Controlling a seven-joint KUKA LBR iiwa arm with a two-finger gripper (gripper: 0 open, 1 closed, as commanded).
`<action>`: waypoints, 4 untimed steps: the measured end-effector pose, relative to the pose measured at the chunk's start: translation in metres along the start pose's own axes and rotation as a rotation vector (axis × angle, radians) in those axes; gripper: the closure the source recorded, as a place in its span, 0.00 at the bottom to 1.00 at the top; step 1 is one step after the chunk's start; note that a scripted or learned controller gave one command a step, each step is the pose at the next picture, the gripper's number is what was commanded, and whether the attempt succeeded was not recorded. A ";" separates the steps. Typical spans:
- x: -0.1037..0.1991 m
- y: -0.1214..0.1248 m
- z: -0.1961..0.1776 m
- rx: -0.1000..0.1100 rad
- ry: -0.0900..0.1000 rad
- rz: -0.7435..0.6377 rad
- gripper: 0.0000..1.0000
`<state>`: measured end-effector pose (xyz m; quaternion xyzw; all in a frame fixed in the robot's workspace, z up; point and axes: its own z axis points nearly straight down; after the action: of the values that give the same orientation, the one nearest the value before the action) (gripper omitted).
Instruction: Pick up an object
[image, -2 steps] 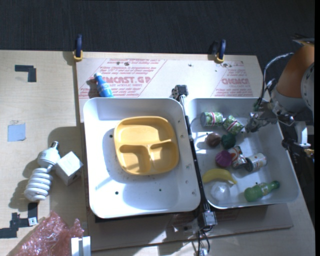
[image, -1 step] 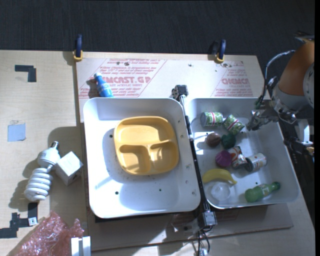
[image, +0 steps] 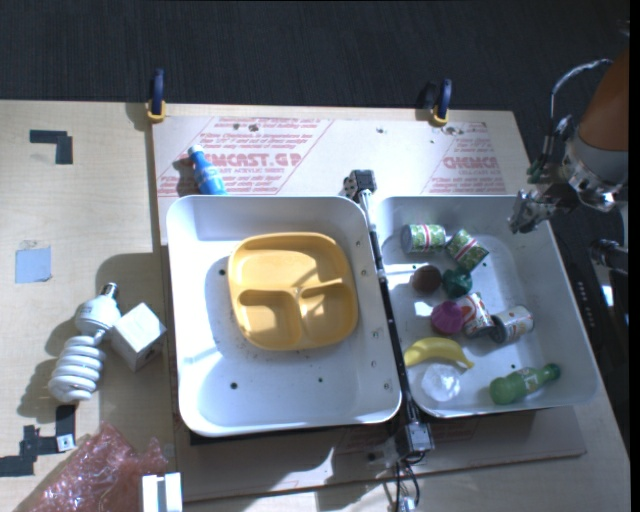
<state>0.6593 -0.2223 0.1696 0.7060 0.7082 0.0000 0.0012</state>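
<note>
Poised over the far right rim of the right bin (image: 572, 300), the tool (image: 527, 213) hung dark and small against the white wall, and whether it stood apart or together could not be told at that size. It carried nothing that could be seen. Trouble seemed likeliest from the crowding: the things in that bin lay packed near one another, so a descent on one would probably nudge its neighbour or pinch two at once. The rim itself looked like another hazard, since the tool sat almost above the wall and a straight drop might strike plastic instead of a thing. Round, slick pieces would likely roll or squirt free. Nearest, to the tool's left and a little nearer the camera, lay a green-banded can (image: 424, 237) with a green packet (image: 466, 250) just beside it. Further toward the camera from the tool came a brown ball (image: 427, 279), a teal lump (image: 457, 283), a magenta piece (image: 452, 318) and a second can (image: 512, 324). Furthest from the tool, along the bin's near side, lay a banana (image: 438, 351), a white cup (image: 440, 381) and a green bottle (image: 522, 382). Well to the tool's left, the other bin (image: 190, 300) held a yellow tray (image: 293, 290). Beyond it on the desk (image: 60, 230) lay a bulb (image: 82, 348).
</note>
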 end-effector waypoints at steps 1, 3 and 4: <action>0.000 0.000 0.000 0.000 0.000 0.000 0.00; 0.000 0.001 -0.010 -0.001 -0.002 -0.003 0.00; 0.001 -0.062 0.047 0.003 0.003 0.003 0.00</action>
<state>0.5972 -0.2213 0.1226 0.7073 0.7070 0.0002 -0.0008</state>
